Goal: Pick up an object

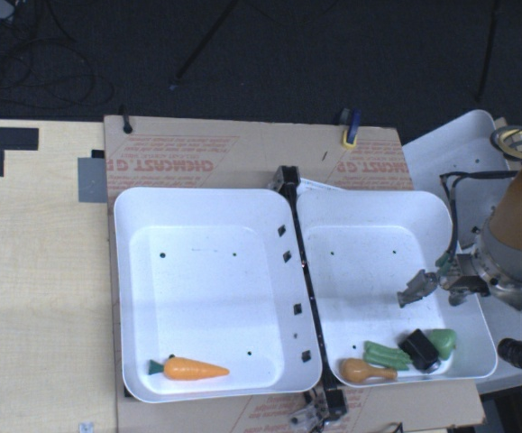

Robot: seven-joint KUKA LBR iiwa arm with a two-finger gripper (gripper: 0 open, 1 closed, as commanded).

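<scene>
The left bin (pixel 202 207) has a carrot (pixel 194 369) at its 7 o'clock corner. The right bin (pixel 373 207) keeps a green toy (pixel 389 355), a black block (pixel 420 349) and a tan gourd (pixel 366 372) at 5 o'clock. The gripper (pixel 434 287) hovers at 3 o'clock; whether its fingers are open I cannot tell.

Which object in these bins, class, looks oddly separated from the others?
The orange carrot lies alone at the left bin's front edge, while the other toys, including a black block, crowd the right bin's front corner.
</scene>
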